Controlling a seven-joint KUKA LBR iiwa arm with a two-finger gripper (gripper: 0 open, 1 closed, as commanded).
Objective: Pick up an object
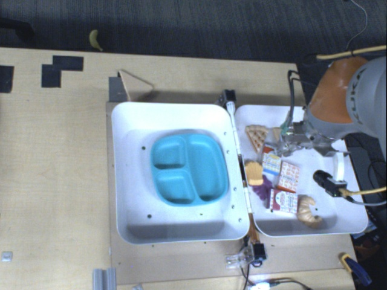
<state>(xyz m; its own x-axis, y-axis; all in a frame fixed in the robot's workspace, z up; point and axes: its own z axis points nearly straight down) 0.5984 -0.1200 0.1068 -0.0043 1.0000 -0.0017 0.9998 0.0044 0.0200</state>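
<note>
The grey arm [357, 95], with its orange band, is reaching in from the right over the right bin [354, 225]. Its gripper [289, 139] is hanging low above the bin's upper middle, just beside a waffle-patterned toy wedge [256, 136]; whether the fingers are apart or together cannot be told here, and nothing is showing between them. Below the gripper, a cluster of toy items is lying in the bin: a small blue-and-white carton [271, 164], a white patterned box [288, 176], a yellow piece [254, 173], a purple piece [262, 192], a red-and-white carton [284, 200] and a tan croissant [309, 210]. The left bin [130, 222] is carrying a turquoise divided tray [189, 167]. Both bins are sitting side by side on the pale wooden surface [54, 180].
</note>
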